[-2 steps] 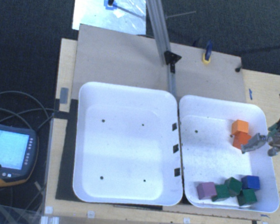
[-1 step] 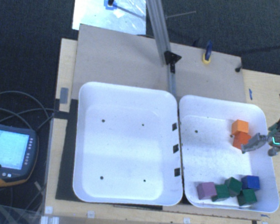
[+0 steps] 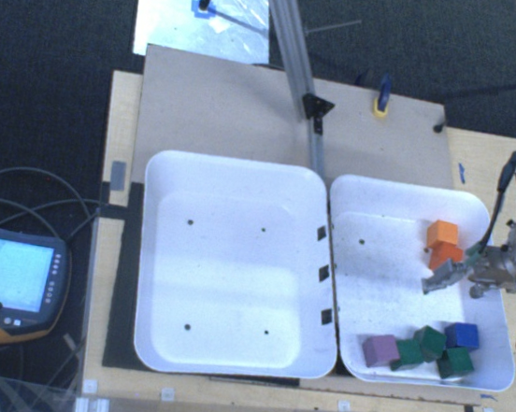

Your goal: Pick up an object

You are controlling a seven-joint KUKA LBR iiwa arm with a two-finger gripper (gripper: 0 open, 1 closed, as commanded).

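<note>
on the tan bench (image 3: 380,141), two white bins (image 3: 243,180); gripper (image 3: 447,272) jaws' state unclear.

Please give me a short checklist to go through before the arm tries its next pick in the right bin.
1. Objects available in the right bin: ok; orange blocks, purple block, green blocks, blue block.
2. Gripper over the right bin: ok, just below the orange blocks.
3. Object between its fingers: cannot tell.
4. Nearest target free of neighbours: not ok; the two orange blocks touch.
5. Lower cluster separated: not ok; purple, green and blue blocks sit packed against the bin's near wall.
</note>
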